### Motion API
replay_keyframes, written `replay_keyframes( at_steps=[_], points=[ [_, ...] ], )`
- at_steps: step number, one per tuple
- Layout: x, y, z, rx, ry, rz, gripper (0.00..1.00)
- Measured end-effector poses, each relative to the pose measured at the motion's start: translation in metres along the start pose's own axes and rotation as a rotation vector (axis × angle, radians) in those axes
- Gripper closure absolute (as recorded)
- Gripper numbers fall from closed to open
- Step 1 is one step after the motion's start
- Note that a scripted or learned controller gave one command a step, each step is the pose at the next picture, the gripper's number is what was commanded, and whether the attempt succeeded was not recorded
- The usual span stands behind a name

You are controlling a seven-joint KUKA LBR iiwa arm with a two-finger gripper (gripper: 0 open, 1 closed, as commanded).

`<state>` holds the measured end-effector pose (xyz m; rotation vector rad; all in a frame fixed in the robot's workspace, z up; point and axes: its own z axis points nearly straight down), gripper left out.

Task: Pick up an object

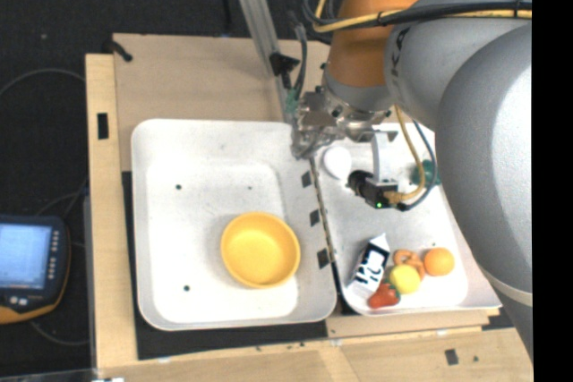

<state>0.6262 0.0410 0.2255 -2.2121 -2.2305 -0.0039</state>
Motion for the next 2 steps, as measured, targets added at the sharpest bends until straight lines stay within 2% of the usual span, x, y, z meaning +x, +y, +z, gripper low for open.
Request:
replay_keyframes(
  at_steps=[1, 2],
  points=[
    [0.0433, 0.0095, -0.0018, 0.000, 0.000, 0.001, 1.00],
    [0.0393, 0.0093, -0.0019, 0.002, -0.004, 0.004, 0.00]
  ],
)
